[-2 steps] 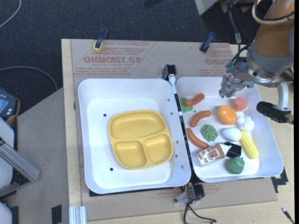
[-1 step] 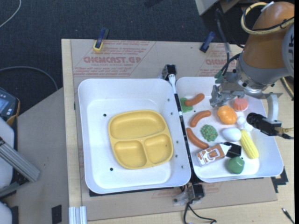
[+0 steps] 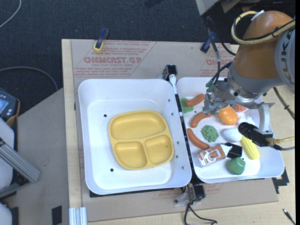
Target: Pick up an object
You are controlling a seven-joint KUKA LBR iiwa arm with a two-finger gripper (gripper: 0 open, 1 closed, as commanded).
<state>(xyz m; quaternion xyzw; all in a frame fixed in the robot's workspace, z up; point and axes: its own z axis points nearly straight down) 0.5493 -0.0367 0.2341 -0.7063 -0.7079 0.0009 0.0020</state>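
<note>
The right bin (image 3: pixel 269 171) holds several toy foods. There are three orange sausages (image 3: pixel 195 100) (image 3: pixel 199 119) (image 3: pixel 197 138), a green broccoli piece (image 3: pixel 209 133), an orange fruit (image 3: pixel 228 115), a white egg (image 3: pixel 231 134), a yellow corn cob (image 3: pixel 250 147), a green pepper (image 3: pixel 236 165) and a small brown-and-white carton (image 3: pixel 211 155). My gripper (image 3: pixel 213 103) hangs low over the back of this bin. It sits just left of the orange fruit, between the upper two sausages. The wrist hides what lies directly beneath it.
The left bin (image 3: pixel 93 125) carries a yellow divided tray (image 3: pixel 139 139). A black divider rail (image 3: pixel 177 108) runs between the two bins. The arm's orange band (image 3: pixel 262 29) and cables (image 3: pixel 279 142) hang over the right bin's far right side.
</note>
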